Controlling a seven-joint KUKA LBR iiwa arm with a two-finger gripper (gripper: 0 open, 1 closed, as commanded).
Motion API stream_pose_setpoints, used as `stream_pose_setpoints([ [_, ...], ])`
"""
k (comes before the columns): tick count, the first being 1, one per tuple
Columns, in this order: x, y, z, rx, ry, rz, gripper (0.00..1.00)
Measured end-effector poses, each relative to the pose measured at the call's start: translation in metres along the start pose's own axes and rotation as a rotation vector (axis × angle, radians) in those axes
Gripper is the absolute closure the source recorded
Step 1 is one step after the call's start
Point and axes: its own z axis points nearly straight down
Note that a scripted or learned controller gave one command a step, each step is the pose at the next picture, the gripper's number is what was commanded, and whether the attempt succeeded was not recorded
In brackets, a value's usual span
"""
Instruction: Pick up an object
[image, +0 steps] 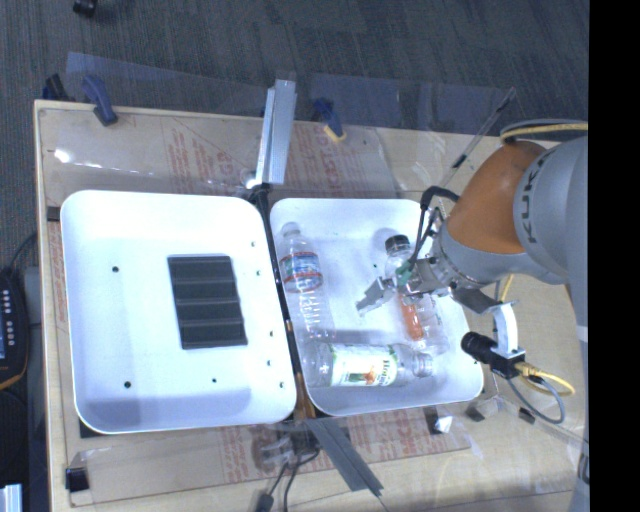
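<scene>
My gripper (382, 292) hangs low over the middle of the right bin (345, 222), with the arm reaching in from the right. Just right of it lies a small clear bottle with orange contents (415, 318). A clear bottle with a dark cap (393, 245) lies just behind the gripper. A water bottle with a blue and red label (301, 272) lies along the bin's left wall. Across the front lies a bottle with a green and white label (365, 366). I see nothing held in the gripper.
The left bin (120, 230) holds a black ridged rectangular block (207, 301) near its middle. A grey metal bar (275, 130) stands behind the gap between the bins. Blue clamps (100, 100) sit at the bench's back edge.
</scene>
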Motion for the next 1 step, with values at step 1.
stream_pose_setpoints([
  [1, -0.0130, 0.0922, 0.0255, -0.003, -0.002, 0.017, 0.00],
])
